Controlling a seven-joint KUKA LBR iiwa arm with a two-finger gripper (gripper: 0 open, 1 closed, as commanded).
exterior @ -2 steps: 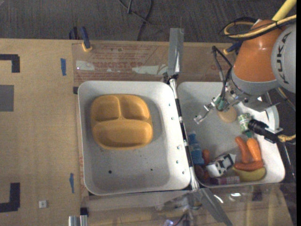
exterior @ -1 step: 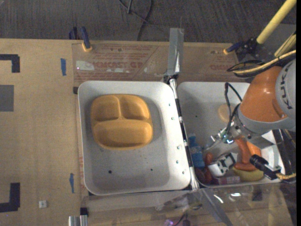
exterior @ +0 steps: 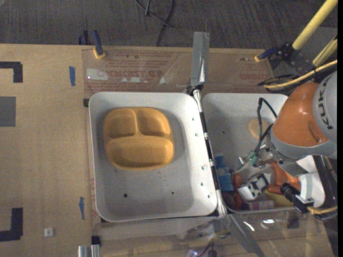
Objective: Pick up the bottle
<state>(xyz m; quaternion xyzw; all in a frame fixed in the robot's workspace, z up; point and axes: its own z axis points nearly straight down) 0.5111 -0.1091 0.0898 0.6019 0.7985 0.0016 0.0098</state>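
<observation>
We've got the arm (exterior: 303, 125) down over the right bin (exterior: 228, 108), gripper (exterior: 261, 159) low in the near clutter w/ fingers slightly apart, nothing visibly between them. Bottle: can't pick it out there. Yellow tray (exterior: 138, 138) sits in left bin (exterior: 142, 202). Grasp and lift both left, we'd judge.

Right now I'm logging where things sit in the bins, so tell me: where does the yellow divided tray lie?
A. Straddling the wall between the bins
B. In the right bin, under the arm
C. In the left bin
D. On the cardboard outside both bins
C: the yellow divided tray rests wholly inside the left bin, in its upper part, apart from the wall that it shares with the right bin.
</observation>
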